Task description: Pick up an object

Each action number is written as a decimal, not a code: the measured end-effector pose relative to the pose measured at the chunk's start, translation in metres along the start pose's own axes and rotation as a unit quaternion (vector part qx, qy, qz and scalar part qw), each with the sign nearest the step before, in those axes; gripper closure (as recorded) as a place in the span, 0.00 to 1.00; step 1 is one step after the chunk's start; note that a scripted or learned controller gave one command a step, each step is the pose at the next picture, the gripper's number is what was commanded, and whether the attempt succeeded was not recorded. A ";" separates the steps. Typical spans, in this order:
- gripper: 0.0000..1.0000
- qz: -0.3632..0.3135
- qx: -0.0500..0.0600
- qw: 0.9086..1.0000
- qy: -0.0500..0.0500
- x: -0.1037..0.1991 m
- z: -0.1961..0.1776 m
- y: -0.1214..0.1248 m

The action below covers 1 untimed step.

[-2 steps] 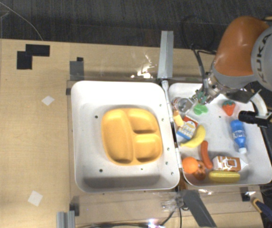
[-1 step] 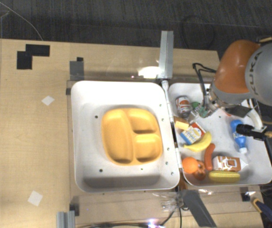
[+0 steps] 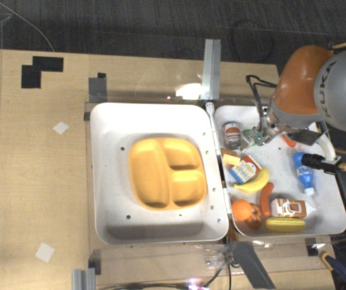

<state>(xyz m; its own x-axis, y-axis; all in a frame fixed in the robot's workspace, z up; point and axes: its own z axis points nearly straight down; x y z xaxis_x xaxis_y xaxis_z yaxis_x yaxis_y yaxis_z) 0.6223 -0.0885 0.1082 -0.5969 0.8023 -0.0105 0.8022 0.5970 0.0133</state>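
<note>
Reaching in over the right bin (image 3: 336, 219), the gripper (image 3: 259, 135), its state impossible to tell, hung by the small can (image 3: 232, 135) at the far left corner, a stiff, smooth, light cylinder I judged best pinched across its round sides.

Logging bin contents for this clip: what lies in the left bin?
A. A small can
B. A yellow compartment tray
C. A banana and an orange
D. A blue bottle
B: the yellow compartment tray sits alone in the left bin, while the banana, orange, blue bottle and small can all lie in the right bin.
</note>
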 end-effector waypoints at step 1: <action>1.00 -0.049 0.002 0.999 -0.001 -0.039 0.017 -0.059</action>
<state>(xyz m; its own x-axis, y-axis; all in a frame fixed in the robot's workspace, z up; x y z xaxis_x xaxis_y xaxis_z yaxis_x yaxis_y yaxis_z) 0.5990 -0.1553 0.0903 -0.6729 0.7396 -0.0137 0.7396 0.6730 0.0077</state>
